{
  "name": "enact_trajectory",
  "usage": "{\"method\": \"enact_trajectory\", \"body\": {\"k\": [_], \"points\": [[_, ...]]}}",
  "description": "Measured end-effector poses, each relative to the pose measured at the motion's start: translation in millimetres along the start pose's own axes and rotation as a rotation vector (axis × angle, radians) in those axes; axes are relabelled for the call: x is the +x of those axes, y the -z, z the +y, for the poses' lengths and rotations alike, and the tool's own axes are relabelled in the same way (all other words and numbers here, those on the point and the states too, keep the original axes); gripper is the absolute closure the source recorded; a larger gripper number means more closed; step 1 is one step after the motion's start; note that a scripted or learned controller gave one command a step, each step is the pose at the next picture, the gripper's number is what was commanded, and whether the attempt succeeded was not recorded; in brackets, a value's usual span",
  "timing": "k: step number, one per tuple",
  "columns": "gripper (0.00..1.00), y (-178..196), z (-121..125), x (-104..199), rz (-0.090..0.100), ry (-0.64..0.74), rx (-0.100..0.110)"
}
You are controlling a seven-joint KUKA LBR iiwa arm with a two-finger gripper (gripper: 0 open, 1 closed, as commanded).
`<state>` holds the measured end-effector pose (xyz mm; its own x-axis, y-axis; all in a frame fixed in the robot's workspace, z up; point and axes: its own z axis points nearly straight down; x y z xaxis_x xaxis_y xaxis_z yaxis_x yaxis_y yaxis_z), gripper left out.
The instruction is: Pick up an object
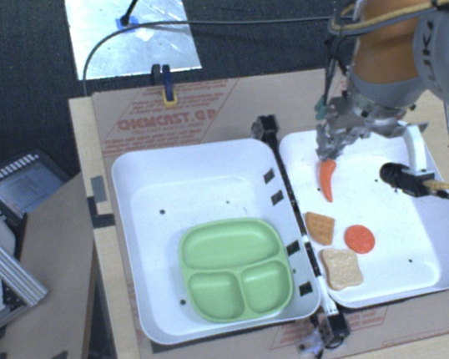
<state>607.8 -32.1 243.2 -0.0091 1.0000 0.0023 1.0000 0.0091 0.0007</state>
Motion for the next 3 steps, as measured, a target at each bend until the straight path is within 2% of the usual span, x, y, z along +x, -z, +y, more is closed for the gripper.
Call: {"method": "enact_trajectory", "body": {"k": [2, 3], "points": [[1.0, -18, -55, 86, 0.0, 0.0, 0.002], [1.0, -28, -72, 142, 0.0, 0.001, 0.001]]}}
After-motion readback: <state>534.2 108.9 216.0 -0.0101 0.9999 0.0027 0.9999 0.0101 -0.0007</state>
